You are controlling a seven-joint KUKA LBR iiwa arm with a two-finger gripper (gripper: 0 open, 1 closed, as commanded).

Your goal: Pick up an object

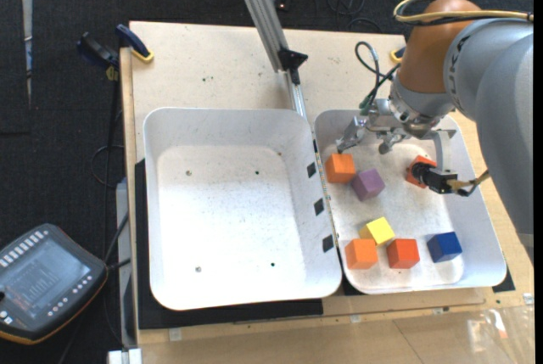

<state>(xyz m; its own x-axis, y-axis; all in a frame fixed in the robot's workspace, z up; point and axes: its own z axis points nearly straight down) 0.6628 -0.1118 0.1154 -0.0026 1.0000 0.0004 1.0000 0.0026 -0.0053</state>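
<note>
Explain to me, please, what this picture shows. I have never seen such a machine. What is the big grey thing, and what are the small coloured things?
The grey thing is a robot arm reaching in from the right. Its gripper hangs above the right white bin. One fixed camera looks down at a slant. In that bin lie small blocks: an orange block, a purple block, a yellow block, two more orange ones in front and a blue block. I see nothing held in the gripper. The left white bin sits beside it.
</note>
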